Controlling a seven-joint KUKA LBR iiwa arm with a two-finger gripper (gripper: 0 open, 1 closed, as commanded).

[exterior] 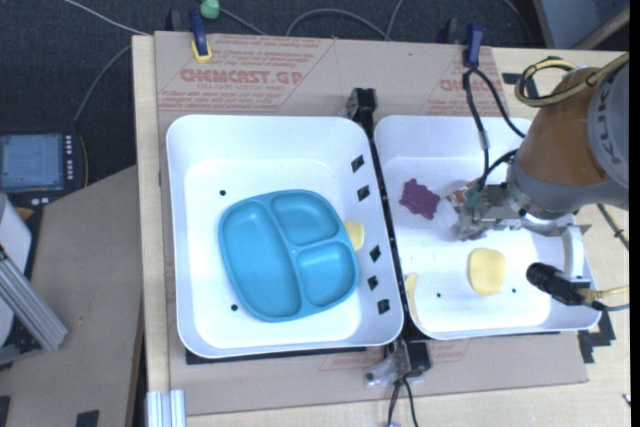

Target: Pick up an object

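In the camera view from above the bench, the right-hand shallow white bin [440, 250] held the grey arm with its orange band [560, 153], which reached in from the right. Its two-finger gripper [468, 218] was low over the middle of that bin's floor. Whether the jaws were spread or pressed together could not be told from this angle, and nothing could be seen pinched between them.

A small purple, knobbly plastic object [420, 198] lay just to the left of the gripper, near it; whether they touched could not be told. A pale yellow, rounded lump [487, 271] rested on the bin floor below the gripper, apart from it and nearer the front wall. A thin yellow sliver [410, 287] showed at the bin's left wall, beside the divider.

The left-hand white bin [200, 175] carried a light blue plastic plate with three compartments [290, 253], lying flat and turned at a slant. A small yellow piece [354, 235] peeked out at the plate's right edge, touching it.

Both bins sat on a pale brown board [250, 65] printed with red lettering, fastened at its far edge by two blue clamps [200, 43].
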